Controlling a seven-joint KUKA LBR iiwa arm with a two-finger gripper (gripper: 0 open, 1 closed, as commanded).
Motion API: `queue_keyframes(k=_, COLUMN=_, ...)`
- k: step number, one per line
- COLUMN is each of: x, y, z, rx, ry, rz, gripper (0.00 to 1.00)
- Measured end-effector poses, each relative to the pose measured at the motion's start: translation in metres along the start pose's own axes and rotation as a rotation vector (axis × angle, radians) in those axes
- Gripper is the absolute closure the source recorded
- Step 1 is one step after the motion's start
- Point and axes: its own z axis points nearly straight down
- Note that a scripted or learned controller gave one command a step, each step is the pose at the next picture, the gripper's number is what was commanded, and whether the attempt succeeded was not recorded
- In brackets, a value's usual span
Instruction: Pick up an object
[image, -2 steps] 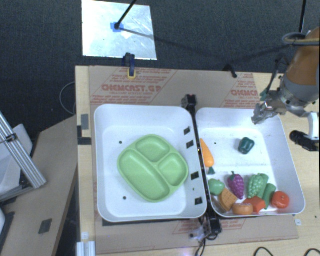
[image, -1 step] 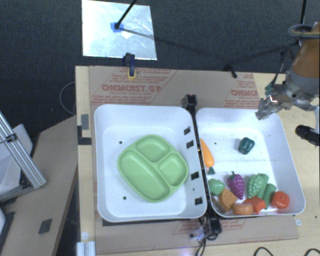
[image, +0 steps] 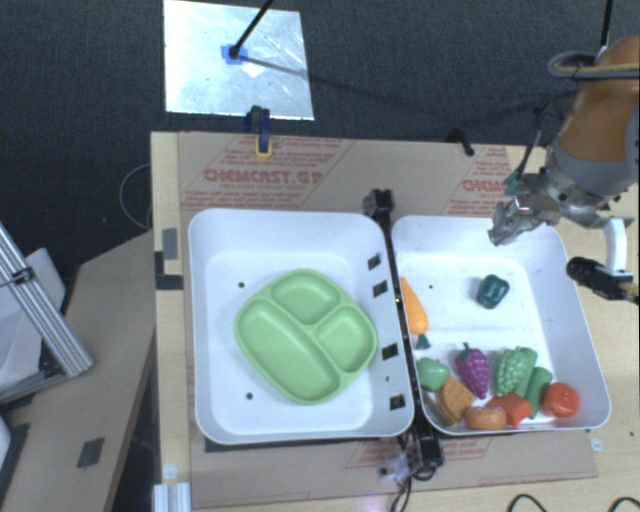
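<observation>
My gripper (image: 505, 226) hangs over the far right corner of the right bin (image: 580, 330), above its rim, and I cannot tell from here how it is set; nothing is visibly held in it.

Closest to me, a little nearer the camera and just inside the bin, lies a small dark green toy (image: 492, 290), perhaps a pepper, standing alone on bare white floor. That is the piece I would go for. It looks like hollow plastic play food: light, rigid, smooth and probably a bit slippery, so I judge it wants a grip across its widest middle rather than near the rounded ends, where it could squirt out.

Farther from me, along the bin's left wall, an orange carrot (image: 414, 310) lies lengthwise against the divider. Farthest off, at the bin's near edge, sits a crowded heap: purple grapes (image: 473, 368), a pale green bunch (image: 516, 368), a green round piece (image: 432, 374), a red tomato (image: 561, 399) and some orange and brown bits touching one another. These would be awkward to take singly.

Beyond the divider, the left bin (image: 220, 260) carries a light green sectioned plate (image: 305, 336).
</observation>
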Motion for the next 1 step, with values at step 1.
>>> queue_keyframes(k=1, x=0.0532, y=-0.0194, z=-0.0079, rx=0.002, ry=0.001, rz=-0.001, gripper=1.00)
